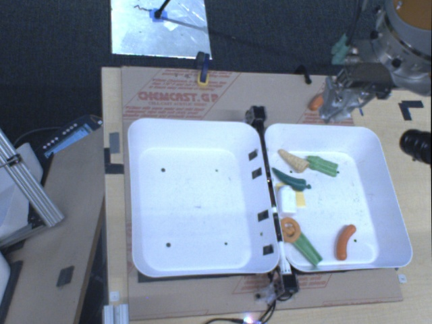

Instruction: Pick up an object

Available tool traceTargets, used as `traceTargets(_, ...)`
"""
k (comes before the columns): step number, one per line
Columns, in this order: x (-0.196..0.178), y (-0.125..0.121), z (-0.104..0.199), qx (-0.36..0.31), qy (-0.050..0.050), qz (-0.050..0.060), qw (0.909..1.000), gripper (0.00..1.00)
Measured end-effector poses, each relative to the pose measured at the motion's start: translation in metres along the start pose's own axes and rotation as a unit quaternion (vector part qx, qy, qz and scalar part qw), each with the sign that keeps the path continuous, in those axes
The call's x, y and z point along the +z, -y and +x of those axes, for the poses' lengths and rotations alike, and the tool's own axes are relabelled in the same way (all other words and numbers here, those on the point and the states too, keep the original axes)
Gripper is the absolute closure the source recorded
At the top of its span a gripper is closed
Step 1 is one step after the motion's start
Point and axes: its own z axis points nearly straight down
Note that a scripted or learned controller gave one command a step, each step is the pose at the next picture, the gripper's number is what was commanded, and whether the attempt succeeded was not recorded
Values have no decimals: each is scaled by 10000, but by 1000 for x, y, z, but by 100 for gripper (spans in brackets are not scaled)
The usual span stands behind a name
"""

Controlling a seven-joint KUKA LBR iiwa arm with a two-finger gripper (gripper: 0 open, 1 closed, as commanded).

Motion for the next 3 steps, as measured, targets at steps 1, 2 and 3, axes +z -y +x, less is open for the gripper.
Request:
traceTargets(1,3,-60,-9,56,14,8,10000,100)
traceTargets(2,15,2,96,-10,-1,31,10000,100)
traceTargets(3,2,-1,174,1,-8,17,10000,100)
